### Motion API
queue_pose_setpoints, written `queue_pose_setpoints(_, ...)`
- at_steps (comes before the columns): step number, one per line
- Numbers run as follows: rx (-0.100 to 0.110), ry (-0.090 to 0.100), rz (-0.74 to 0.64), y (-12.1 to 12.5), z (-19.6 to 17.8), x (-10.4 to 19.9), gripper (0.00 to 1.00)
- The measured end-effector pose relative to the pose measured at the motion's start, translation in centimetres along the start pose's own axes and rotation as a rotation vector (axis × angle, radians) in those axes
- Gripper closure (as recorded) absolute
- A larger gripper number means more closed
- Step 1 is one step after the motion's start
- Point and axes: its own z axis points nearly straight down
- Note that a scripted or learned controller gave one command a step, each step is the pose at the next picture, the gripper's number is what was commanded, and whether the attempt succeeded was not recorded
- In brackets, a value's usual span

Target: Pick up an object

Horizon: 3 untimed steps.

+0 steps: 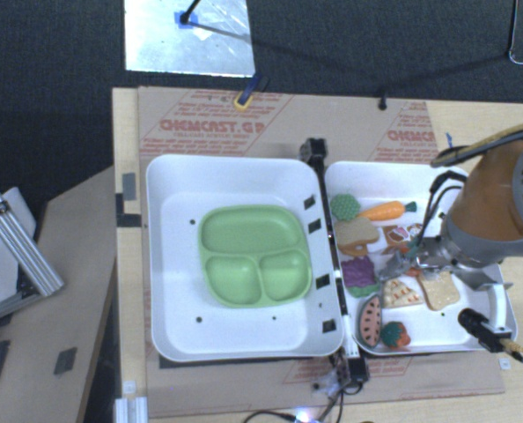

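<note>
Toy food lies crowded in the right-hand bin (394,173), and the gripper (401,266) is down among it. The arm (499,203) reaches in from the right edge of that bin, its orange band over the bin's far right side, and the metal tip sits low near the bin's middle, over the gap between the purple piece (359,273) and the pizza slice (401,293).

Taking the pizza slice as the landmark: the purple piece lies just to its left, the bread slice (357,233) beyond that toward the back, and the green leafy item (344,206) and the carrot (384,211) farther back still. A tan cracker-like piece (439,290) lies just to the right of the pizza slice, and the watermelon wedge (369,319) and a small red-and-green item (394,333) lie in front of it, near the bin's front wall. Across the divider, in the left-hand bin (169,236), sits a green divided plate (254,256).

Whether the fingers are spread or closed cannot be told; they are small and blurred against the clutter, and nothing can be seen clamped between them. The task looks to be at the reach-in stage: the gripper has a position among the objects, close to the pizza slice and the purple piece, but no object appears lifted clear of the bin floor. By this view, the grasp and the lift both remain to be done, and which piece is the target is not clear.
</note>
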Motion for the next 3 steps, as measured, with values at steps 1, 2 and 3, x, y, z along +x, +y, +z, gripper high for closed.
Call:
queue_pose_setpoints(1,-0.007,-0.004,0.001,0.2,1.3,-0.1,0.00)
queue_pose_setpoints(2,-0.015,-0.008,0.001,0.4,0.1,-0.3,1.00)
queue_pose_setpoints(3,-0.009,-0.003,-0.003,1.6,-5.4,-0.4,1.00)
